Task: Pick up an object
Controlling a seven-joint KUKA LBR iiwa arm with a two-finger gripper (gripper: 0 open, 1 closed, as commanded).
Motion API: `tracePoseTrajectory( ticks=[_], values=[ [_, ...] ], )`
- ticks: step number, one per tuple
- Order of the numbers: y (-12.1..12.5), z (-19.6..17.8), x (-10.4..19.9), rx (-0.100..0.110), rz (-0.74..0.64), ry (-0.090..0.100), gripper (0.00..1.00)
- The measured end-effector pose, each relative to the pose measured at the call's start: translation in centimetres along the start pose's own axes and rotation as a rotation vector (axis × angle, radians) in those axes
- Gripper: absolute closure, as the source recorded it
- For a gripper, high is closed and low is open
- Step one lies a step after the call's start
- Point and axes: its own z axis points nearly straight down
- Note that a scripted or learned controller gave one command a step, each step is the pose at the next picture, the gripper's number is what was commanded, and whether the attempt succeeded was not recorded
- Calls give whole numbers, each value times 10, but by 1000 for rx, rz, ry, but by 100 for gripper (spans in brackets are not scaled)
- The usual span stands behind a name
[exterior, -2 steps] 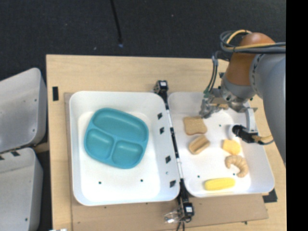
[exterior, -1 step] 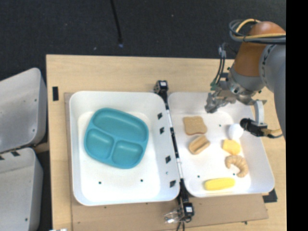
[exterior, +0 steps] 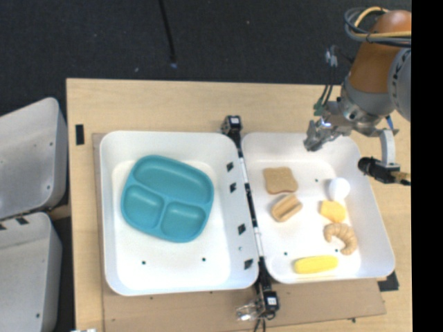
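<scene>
Dark floor surrounds a pale wooden bench (exterior: 83, 185) that carries two shallow white plastic bins side by side. In the left bin (exterior: 111, 254) lies a teal three-compartment plastic plate (exterior: 167, 198). The right bin (exterior: 370, 254) holds the candidates for the pick: a flat tan toast slice (exterior: 280, 180), a small tan hot-dog bun (exterior: 286, 207) just below it, a white egg-shaped ball (exterior: 339, 187), a yellow wedge-like piece (exterior: 333, 211) under the ball, a curled tan croissant (exterior: 341, 237), and a long yellow corn-like piece (exterior: 315, 264) near the front wall.

The grey arm's gripper (exterior: 317, 138) hangs over the far edge of the right bin, apart from every item; nothing is between its jaws, and whether they stand spread or closed I cannot tell at this size.

By my reading the arm is choosing and approaching. The bun and the toast are nearest and stand apart from the rest, so either makes a cleaner target than the ball, wedge and croissant, which sit close together. The bun looks thick enough to close on across its short width; the flat toast probably offers little to pinch. A straight descent over the bun's middle, jaws spread wide beforehand, should avoid nudging the toast.
</scene>
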Motion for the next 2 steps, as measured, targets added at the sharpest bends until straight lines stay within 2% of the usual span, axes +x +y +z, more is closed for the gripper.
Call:
tracePoseTrajectory(
  ticks=[1, 2],
  values=[
    [8, 2, 54, 5, -10, 2, 100],
    [6, 3, 111, 6, -10, 2, 100]
  ],
)
